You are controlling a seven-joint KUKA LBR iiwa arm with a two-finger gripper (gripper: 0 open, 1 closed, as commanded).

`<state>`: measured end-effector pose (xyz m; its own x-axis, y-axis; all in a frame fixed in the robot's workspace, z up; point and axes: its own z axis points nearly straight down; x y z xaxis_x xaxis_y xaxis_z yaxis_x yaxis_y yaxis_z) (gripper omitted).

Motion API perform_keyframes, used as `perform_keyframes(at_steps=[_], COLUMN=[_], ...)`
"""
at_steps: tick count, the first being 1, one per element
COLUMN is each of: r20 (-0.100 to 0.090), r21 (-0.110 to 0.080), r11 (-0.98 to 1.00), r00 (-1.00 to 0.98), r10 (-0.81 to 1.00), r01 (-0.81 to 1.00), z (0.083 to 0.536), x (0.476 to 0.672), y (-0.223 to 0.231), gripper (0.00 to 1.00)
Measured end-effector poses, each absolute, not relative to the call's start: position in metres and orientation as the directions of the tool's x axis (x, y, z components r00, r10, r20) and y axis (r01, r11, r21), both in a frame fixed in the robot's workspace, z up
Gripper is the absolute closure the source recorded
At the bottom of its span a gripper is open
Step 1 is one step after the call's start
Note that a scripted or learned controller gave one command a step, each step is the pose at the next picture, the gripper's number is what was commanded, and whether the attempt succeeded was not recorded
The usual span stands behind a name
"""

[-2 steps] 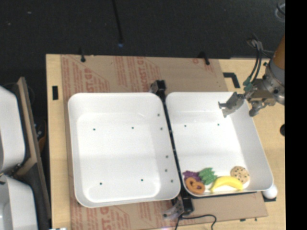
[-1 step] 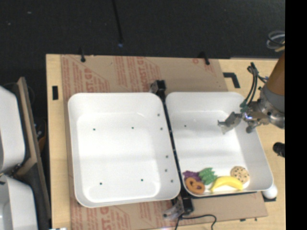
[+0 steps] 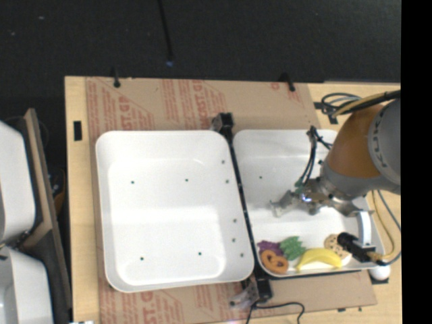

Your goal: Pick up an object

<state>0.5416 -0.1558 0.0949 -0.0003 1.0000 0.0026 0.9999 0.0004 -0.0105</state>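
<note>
A single fixed camera is looking down on the bench (image 3: 202, 90) from above, at a slant, from a moderate distance. It is taking in both white bins whole: the left bin (image 3: 169, 208) is sitting near centre, the right bin (image 3: 270, 160) toward three o'clock. The arm (image 3: 361, 147) is entering from three o'clock. Dark floor is filling the twelve o'clock band.

Red print runs along the cardboard sheet (image 3: 162, 106) under the bins, on its far and left borders; too blurred to read, possibly repeated words. No other text legible.
</note>
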Motion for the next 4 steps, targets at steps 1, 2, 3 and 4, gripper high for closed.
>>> perform_keyframes(at_steps=[1,2,3,4], r20=[-0.001,-0.001,0.000,-0.001], r21=[0.002,-0.001,0.002,0.003], r11=[-0.001,-0.003,0.003,-0.001], r00=[0.001,0.003,-0.003,0.001], r10=[1.000,1.000,1.000,1.000], r01=[1.000,1.000,1.000,1.000], z=[0.122,0.100,0.101,0.139], x=[0.515,0.515,0.555,0.522], y=[-0.157,-0.188,-0.159,-0.161], gripper=[0.00,0.00,0.00,0.00])
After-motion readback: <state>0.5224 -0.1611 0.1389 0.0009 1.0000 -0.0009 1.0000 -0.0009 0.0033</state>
